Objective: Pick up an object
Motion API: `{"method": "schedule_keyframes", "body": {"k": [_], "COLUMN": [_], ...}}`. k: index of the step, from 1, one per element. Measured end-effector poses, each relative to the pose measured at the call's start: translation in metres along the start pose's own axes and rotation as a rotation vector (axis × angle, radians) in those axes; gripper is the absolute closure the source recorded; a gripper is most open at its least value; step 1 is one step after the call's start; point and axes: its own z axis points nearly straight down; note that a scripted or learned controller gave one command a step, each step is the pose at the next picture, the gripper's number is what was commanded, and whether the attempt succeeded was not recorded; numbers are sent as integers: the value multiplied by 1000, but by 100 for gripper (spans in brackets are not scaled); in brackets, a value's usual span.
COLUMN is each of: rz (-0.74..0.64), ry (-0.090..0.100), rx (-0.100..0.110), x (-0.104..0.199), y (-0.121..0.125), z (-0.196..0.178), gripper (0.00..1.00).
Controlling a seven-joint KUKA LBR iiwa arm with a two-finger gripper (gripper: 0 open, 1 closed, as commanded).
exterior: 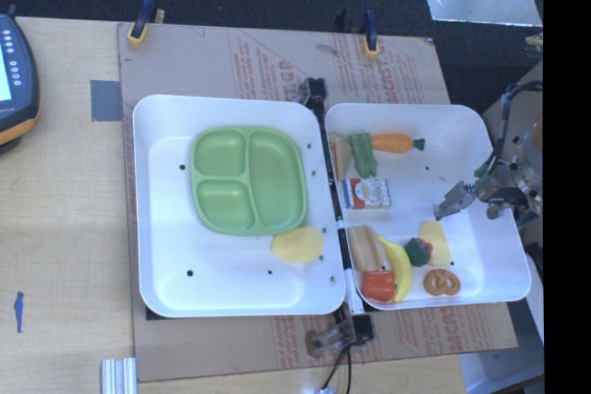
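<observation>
Lying near the right bin's (480, 120) front rim, banana (400, 266) runs long axis front-to-back, curved, touching the red tomato (377, 285). Tool (459, 200) hovers above the bin's right half, spread, pinching nothing. Risk: crowded neighbours could block or deflect a finger.
</observation>
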Motion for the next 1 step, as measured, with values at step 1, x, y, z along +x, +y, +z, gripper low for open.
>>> {"method": "schedule_keyframes", "body": {"k": [1], "rz": [-3], "ry": [3], "rx": [7], "x": [23], "y": [-2], "z": [67], "gripper": [0]}}
